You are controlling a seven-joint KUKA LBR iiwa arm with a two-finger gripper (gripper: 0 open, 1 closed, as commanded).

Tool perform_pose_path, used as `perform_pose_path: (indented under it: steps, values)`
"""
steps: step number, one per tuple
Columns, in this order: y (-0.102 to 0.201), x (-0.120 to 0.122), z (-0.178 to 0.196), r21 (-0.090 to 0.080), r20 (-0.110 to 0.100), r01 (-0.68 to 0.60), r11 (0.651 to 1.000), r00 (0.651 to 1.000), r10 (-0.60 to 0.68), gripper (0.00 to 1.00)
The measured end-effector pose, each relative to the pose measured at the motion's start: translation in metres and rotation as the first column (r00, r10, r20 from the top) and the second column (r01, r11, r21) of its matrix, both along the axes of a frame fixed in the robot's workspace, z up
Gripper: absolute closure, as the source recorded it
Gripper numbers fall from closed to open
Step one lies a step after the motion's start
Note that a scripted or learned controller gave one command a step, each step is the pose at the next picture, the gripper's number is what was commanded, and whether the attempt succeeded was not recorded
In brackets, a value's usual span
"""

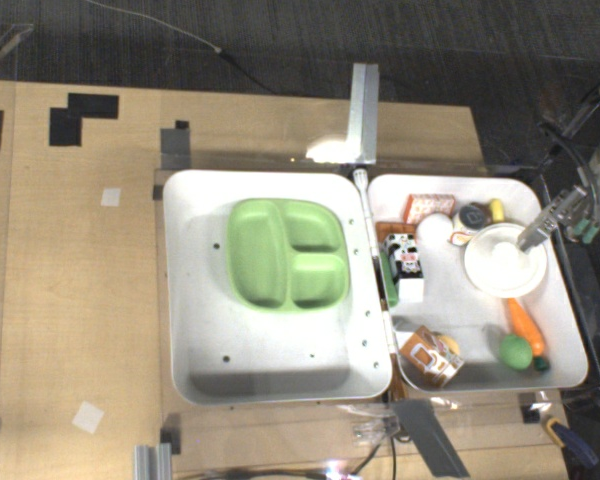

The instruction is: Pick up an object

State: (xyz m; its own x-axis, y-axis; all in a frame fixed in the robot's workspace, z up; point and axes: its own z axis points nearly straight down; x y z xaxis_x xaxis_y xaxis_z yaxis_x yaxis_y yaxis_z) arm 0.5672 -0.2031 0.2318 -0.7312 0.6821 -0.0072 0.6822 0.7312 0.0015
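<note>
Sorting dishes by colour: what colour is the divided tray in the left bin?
Light green, the divided tray, seen plainly in the camera view.

I see the right bin (570, 313) crowded: white bowl (504, 260), carrot (526, 326), green ball (515, 352) and brown packet (430, 356) leave open floor mainly at its middle. The left bin (195, 268) has room all around the green tray (286, 253).

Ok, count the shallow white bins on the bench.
2. The shallow white bin on the left holds a green divided plastic tray; the right-hand bin holds the small objects.
</note>
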Motion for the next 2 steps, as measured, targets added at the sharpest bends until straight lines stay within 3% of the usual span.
perform_pose_path:
  steps: [1, 2]
  values:
    - [0.003, 0.001, 0.0, 0.001, 0.001, -0.005, 1.0, 1.0, 0.005, 0.0]
    - [-0.002, -0.062, -0.123, -0.002, 0.006, -0.165, 0.986, 0.986, 0.165, 0.0]
